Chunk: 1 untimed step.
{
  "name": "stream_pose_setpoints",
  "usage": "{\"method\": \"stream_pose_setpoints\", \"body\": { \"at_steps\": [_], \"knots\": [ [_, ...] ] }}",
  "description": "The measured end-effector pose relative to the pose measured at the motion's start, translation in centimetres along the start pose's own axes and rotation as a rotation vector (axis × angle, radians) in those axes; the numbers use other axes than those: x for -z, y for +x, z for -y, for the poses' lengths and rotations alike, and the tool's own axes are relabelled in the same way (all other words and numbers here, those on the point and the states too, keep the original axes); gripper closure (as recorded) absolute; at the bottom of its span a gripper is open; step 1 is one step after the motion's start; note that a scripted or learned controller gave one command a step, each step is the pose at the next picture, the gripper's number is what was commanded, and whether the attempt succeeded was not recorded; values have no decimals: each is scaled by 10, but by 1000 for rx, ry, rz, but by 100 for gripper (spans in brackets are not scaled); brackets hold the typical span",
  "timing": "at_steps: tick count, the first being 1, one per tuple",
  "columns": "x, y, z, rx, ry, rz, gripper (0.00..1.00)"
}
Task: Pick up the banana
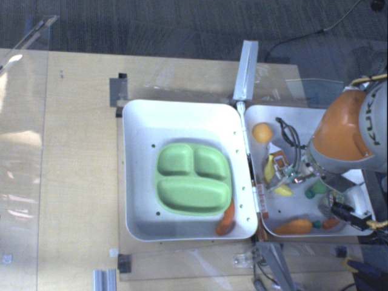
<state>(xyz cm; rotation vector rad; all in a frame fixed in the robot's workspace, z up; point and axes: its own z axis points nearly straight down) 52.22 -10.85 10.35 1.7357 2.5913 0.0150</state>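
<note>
The yellow banana [270,170] lies in the left part of the right bin [303,113], curving from the bin's left wall down to a yellow end near the middle. My gripper [290,175] hangs low right over the banana's middle and covers part of it, with cables around it. The arm's orange band [339,132] stands above and to the right of it. Whether the gripper touches the banana cannot be made out.
An orange ball [262,132] sits above the banana. A green item [315,190] and an orange carrot-like piece [294,226] lie lower in the right bin. The left bin [139,162] holds a green divided plate [194,177] and an orange-red item [226,220].
</note>
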Motion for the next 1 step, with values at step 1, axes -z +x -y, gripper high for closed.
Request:
{"method": "stream_pose_setpoints", "body": {
  "at_steps": [1],
  "knots": [
    [124, 60, -37, -274, 16, -9, 100]
  ]
}}
